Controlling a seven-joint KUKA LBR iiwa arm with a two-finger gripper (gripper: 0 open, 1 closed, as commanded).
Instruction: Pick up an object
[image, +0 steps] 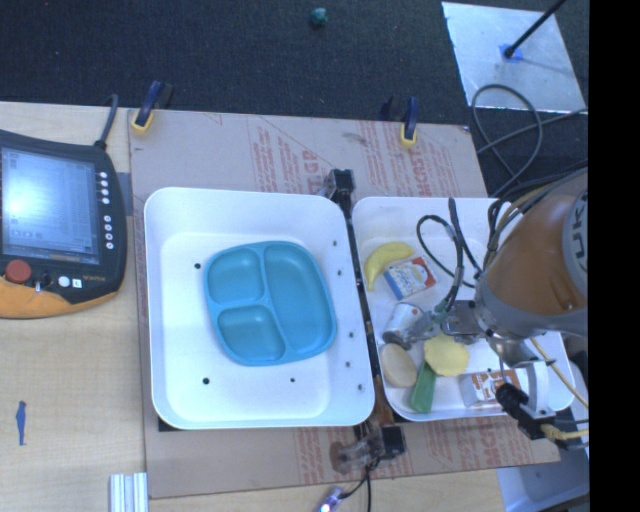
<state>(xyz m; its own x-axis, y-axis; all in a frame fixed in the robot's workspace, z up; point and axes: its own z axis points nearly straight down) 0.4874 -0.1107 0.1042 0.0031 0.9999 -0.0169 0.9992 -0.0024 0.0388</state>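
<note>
The right bin (420, 208) holds several small objects. A yellow banana (385, 262) lies beside a white and blue carton (410, 277). Below them are a silvery object (402, 320), a beige rounded piece (398, 366), a yellow round piece (446, 356), a green stick-shaped item (422, 388) and an orange and white packet (490, 388). My gripper (447, 322) hangs low over the bin's middle, between the silvery object and the yellow round piece. The arm's orange band (535, 265) and black cables cover the bin's right side.
The left bin (160, 300) holds a blue divided plate (268, 302). A teach pendant (55, 235) lies on the bench at far left. Blue and yellow clamps (409, 120) grip the cardboard's far edge. A black bracket (341, 184) sits between the bins.
</note>
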